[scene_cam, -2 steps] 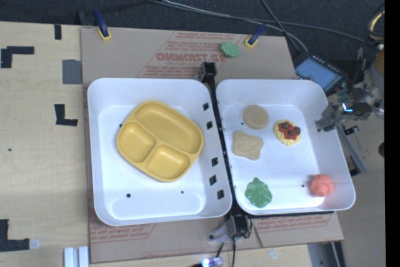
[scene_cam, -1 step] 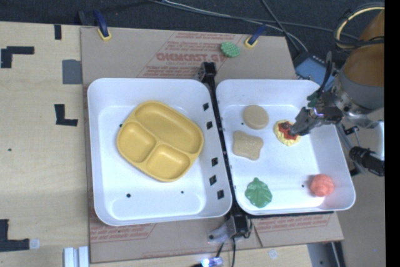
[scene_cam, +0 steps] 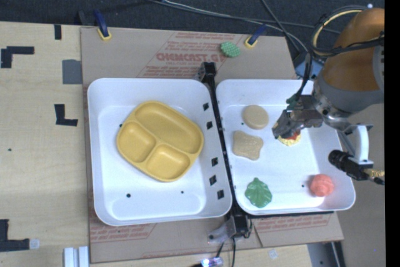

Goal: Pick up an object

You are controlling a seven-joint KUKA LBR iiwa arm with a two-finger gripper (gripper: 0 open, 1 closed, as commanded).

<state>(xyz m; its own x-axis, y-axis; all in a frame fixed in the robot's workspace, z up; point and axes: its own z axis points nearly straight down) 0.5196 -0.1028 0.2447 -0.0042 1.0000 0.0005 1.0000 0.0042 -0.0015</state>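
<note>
Nearest lies the green leaf-shaped toy [scene_cam: 258,192] in the right white bin [scene_cam: 337,103], while the hand [scene_cam: 289,128], its opening impossible to tell, hangs over a small yellow-red object [scene_cam: 290,139], probably to grasp it.

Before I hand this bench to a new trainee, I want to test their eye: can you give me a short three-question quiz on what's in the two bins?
1. True or false: the yellow divided plate lies in the same bin as the green leaf-shaped piece.
2. Which object lies nearest the right bin's front right corner? A) round tan piece B) pink piece C) irregular tan piece
3. Fill in: the hand is over a small ____-coloured object in the right bin.

Key: 1 false, the plate is in the left bin; 2 B; 3 yellow.
</note>
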